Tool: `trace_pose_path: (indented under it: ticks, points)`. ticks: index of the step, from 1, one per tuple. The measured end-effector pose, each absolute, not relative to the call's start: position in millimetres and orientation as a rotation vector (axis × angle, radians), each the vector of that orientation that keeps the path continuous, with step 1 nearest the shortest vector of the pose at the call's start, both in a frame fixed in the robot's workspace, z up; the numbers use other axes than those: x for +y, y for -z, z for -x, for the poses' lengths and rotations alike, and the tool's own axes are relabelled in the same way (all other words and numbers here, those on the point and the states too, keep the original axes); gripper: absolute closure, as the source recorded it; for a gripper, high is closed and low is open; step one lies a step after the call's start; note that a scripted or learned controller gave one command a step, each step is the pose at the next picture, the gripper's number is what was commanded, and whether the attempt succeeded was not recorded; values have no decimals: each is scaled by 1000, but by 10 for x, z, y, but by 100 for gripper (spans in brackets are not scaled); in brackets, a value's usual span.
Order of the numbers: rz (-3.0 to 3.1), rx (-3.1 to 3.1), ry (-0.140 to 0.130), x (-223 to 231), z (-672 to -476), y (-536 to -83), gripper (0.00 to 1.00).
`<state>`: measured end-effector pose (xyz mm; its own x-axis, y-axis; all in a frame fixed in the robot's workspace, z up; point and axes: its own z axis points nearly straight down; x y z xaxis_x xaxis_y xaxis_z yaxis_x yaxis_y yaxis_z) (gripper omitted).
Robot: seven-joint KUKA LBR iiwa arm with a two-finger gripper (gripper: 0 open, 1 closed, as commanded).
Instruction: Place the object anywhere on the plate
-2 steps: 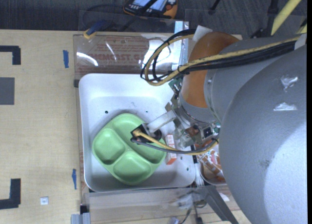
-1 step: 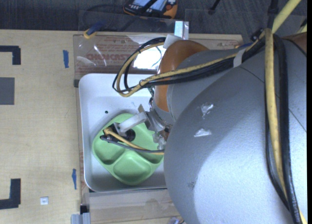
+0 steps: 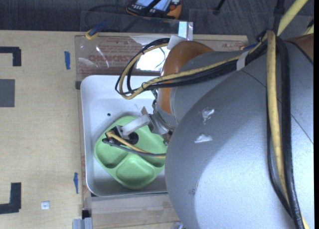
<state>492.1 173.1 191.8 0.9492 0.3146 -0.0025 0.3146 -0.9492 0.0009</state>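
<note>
Arm (image 3: 234,153) covering right half, reaching down into white bin (image 3: 97,96) sitting on surface (image 3: 40,138). Green sectioned plate (image 3: 132,173) lying in bin's near part. Pincer (image 3: 155,123) hovering at plate's right rim; clenched or released, cannot tell. Object location unclear, possibly hidden under pincer. Judging: placing step underway. Next move calling for release over plate, then lifting clear.

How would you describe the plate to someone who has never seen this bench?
Look at the white bin left of the big grey arm. In its lower half lies the plate, partly under the arm. It is the one pale green thing there, rounded, with shallow compartments.
</note>
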Motion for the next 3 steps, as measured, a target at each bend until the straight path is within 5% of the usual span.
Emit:
trace_pose_path:
  ticks: [1, 2, 3]
  points:
    - [-3124, 312, 6, 874, -4878, -2294, 0]
    - [-3123, 312, 12, 878, -4885, -2374, 100]
    - [-3121, 354, 6, 1430, -4796, -2064, 100]
